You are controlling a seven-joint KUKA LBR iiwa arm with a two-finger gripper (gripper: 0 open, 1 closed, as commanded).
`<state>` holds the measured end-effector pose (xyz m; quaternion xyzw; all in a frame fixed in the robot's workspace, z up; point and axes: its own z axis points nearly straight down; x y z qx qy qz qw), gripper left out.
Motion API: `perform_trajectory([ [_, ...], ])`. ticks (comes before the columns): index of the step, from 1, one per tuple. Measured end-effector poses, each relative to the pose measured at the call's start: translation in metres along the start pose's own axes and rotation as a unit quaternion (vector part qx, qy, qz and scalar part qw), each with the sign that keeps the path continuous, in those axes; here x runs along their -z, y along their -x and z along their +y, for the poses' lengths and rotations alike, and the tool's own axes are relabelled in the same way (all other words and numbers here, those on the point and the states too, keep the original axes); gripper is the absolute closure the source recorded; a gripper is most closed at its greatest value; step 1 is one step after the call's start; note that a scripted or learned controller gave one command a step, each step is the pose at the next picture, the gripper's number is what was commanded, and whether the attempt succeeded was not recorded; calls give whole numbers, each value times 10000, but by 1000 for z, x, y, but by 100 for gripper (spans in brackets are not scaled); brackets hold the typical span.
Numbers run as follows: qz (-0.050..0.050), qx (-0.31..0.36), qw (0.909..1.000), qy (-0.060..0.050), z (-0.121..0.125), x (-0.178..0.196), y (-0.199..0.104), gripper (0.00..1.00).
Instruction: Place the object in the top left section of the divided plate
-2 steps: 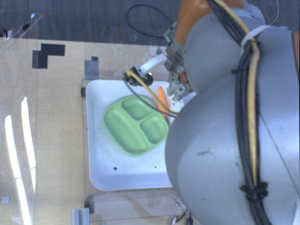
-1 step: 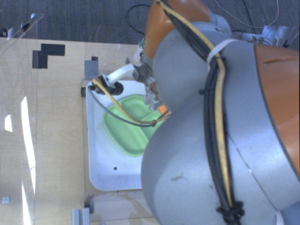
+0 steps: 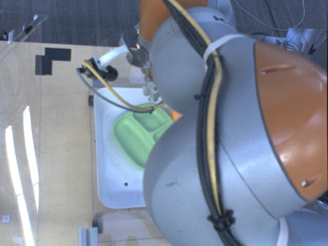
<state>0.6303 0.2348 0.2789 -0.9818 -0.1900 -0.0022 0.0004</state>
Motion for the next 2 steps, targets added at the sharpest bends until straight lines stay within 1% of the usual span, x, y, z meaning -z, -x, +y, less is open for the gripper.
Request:
perform_trajectory([
  [1,-1,-2,10000,0,0,0,0,0],
  [2,-2,-899,9960,-5,10,-60,-25,0],
])
